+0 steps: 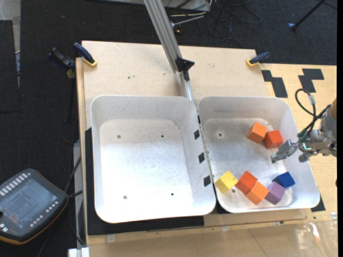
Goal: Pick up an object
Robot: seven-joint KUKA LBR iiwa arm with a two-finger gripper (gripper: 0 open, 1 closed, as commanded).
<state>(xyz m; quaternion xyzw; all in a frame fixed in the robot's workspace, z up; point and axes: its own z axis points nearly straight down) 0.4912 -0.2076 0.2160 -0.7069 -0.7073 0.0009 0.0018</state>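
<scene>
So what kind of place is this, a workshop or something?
Most likely a robotics lab test bench: a robot gripper reaches over a white bin of coloured blocks, a handheld control pad sits nearby, and cables trail across the floor.

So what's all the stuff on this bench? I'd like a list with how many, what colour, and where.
Bins: two, white, side by side on the bench.
Orange blocks: four, two at the right bin's upper right, two near its front.
Yellow block: one, right bin, front left.
Purple block: one, right bin, front.
Blue block: one, right bin, front right.
Clamps: two, blue and yellow, back corners of the board.
Handheld controller: one, grey, lower left.
Gripper: one, grey, over the right bin's right side.
</scene>
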